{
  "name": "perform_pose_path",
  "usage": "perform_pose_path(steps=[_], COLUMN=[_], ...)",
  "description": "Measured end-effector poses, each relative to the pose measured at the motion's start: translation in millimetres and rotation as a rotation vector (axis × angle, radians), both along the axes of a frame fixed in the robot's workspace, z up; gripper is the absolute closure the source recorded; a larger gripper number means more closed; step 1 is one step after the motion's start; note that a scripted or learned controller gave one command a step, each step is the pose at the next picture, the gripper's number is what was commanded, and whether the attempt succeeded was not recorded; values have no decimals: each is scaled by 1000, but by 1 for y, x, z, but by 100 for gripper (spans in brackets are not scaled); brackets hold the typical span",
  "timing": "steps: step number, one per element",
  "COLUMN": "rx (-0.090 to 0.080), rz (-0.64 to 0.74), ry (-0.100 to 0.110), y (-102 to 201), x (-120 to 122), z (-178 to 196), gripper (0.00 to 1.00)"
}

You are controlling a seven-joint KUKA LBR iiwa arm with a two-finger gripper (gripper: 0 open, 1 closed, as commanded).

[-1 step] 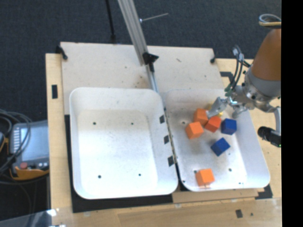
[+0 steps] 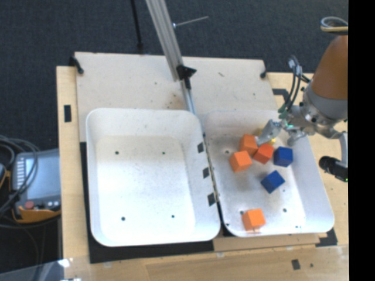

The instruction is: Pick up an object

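Observation:
The right bin (image 2: pixel 304 215) holds several cubes. Three orange cubes cluster near its middle: one (image 2: pixel 249 143), a redder one (image 2: pixel 263 154) and another (image 2: pixel 240 161). A blue cube (image 2: pixel 283 156) sits just right of the cluster, and a second blue cube (image 2: pixel 272 181) lies below it. A lone orange cube (image 2: pixel 254 219) rests near the front wall. My gripper (image 2: pixel 275 131) comes in from the right and hangs over the top of the cluster, just above the orange cubes. Nothing shows between its fingers.
The left bin (image 2: pixel 94 127) lies beside the right one, with small black clips along the shared wall. A slanted metal pole (image 2: pixel 164 28) rises from the back of the bench. A pendant with cables (image 2: pixel 29 183) sits at the far left.

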State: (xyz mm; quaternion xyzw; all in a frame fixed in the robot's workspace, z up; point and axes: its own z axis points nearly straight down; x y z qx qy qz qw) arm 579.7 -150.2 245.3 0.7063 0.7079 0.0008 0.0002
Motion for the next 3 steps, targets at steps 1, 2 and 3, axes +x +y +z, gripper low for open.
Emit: perform_pose_path(steps=[1, 2, 3], rx=[-3, -3, -2], rz=[-3, -3, -5], ry=[4, 5, 4], y=[-3, -3, -5], x=[-8, -17, -18], z=[-45, -92, -143], gripper=[0, 0, 0])
